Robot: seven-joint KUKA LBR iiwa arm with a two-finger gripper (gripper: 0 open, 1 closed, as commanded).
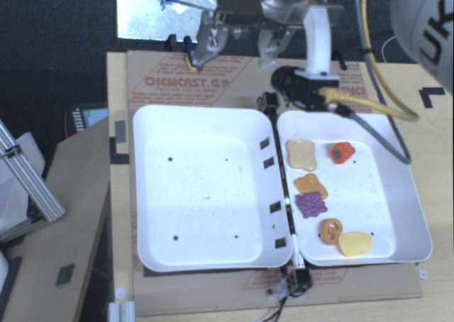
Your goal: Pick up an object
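**Gripper raised behind the bins, toy food in the right one**

At the far left a metal frame (28, 179) leans beside the bench. The left bin (202, 193) is a shallow white tray with a few dark dots on its floor. Above its back edge, over the brown board (188, 81) with red lettering, hangs the gripper (234, 47); its two fingers are spread apart with nothing between them, well clear of both bins.

A row of black clips (273, 171) marks the seam between the bins. The right bin (397, 193) holds six small pieces. Along its left side, from back to front, lie a pale beige slice (301, 154), an orange lump (310, 184), a purple ruffled piece (311, 205), and an orange ring (330, 230). Just beside the ring, at the front, rests a yellow lemon-like piece (355, 243). Apart from these, towards the back, sits a red-orange piece with a green top (342, 152). A yellow cable (369, 104) crosses the bin's back corner.
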